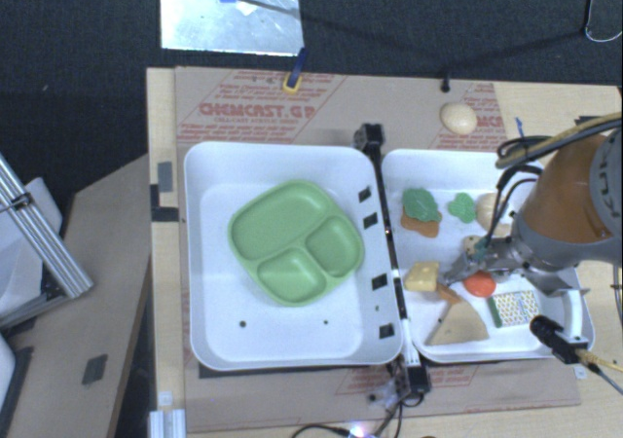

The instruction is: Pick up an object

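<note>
Touching the end effector (pixel 465 269), red object (pixel 479 283) below; grip state unclear.

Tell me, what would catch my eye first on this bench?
Probably the green divided plate, lying alone in the left bin. Next, the grey and orange arm reaching in from the right over the right bin, its gripper low among small toy foods, close to a red piece and a yellow one.
</note>
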{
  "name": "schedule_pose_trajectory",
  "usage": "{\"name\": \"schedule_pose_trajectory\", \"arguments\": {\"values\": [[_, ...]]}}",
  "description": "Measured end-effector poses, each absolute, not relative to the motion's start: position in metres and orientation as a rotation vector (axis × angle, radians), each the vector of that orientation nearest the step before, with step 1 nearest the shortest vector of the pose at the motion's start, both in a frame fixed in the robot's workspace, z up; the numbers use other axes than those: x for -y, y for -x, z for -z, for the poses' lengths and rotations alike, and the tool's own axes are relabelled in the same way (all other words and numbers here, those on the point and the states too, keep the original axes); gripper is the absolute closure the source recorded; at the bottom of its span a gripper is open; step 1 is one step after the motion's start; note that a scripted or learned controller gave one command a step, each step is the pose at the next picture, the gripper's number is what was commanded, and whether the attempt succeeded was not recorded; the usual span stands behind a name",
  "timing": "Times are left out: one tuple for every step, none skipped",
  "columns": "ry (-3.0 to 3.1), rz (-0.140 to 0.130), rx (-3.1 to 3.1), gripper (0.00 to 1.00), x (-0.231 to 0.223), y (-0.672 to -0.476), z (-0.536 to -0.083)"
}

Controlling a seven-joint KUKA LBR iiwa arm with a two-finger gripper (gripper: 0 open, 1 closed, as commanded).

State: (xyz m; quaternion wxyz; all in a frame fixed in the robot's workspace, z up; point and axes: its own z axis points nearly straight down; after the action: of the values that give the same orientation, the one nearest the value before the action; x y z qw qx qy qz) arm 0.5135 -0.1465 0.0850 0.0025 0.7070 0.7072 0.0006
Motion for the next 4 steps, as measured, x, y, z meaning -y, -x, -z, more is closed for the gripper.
{"name": "schedule_pose_trajectory", "arguments": {"values": [[-2.212, -0.01, -2.212, 1.0, 0.147, -0.516, -0.099], [-2.217, -0.003, -2.22, 1.0, 0.15, -0.511, -0.145], [-2.214, -0.005, -2.219, 1.0, 0.158, -0.507, -0.203], [-2.213, -0.004, -2.223, 1.0, 0.158, -0.509, -0.226]]}}
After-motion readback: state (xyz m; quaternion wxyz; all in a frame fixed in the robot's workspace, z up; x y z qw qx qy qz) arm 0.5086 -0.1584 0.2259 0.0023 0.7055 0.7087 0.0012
